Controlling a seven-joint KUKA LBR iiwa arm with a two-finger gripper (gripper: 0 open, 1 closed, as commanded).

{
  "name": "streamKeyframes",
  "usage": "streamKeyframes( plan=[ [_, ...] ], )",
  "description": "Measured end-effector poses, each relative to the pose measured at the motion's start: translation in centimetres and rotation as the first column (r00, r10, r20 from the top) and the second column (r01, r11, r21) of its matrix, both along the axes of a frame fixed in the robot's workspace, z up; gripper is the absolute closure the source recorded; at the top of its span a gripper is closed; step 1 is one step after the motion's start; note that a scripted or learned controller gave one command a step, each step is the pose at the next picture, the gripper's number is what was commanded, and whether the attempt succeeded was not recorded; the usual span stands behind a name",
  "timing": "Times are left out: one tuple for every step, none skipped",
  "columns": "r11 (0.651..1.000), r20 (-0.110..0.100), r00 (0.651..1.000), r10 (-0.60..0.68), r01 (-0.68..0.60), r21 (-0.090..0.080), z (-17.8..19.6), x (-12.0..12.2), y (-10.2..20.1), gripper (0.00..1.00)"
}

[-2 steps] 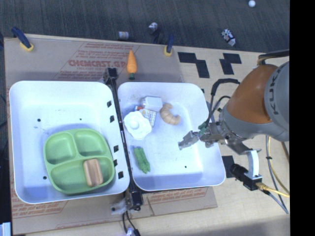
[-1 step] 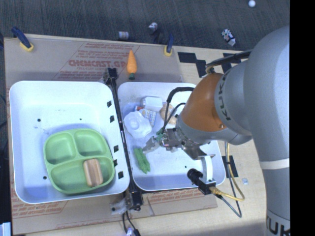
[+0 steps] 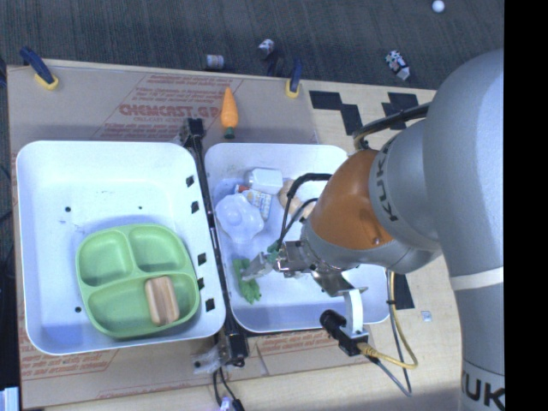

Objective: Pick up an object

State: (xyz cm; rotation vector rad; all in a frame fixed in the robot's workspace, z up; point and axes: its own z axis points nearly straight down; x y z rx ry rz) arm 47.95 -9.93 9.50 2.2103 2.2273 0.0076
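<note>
The right bin holds a small pile of objects. A crumpled clear plastic bottle lies at its left side, with a white box and a colourful packet behind it. A green leafy toy lies near the bin's front left. My gripper is low in this bin, just above and touching or almost touching the leafy toy, right of the bottle. The arm's orange band and grey wrist cover the bin's right half.
The left bin holds a green divided plate with a tan bun-shaped toy in its front compartment. An orange carrot toy lies on the cardboard behind the bins. A black divider separates the bins.
</note>
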Motion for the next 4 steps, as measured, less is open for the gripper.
streamKeyframes(
  plan=[
    [1.0, 0.002, 1.0, 0.007, -0.007, 0.002, 1.1, 0.2, 0.1, 1.0],
    [1.0, -0.004, 1.0, -0.001, 0.001, -0.002, 12.2, -0.2, -1.5, 1.0],
    [1.0, -0.004, 1.0, -0.001, 0.001, -0.001, 12.2, -0.2, -1.5, 0.0],
    [1.0, -0.011, 1.0, 0.0, 0.0, 0.0, 1.4, 2.7, -0.7, 0.0]
  ],
)
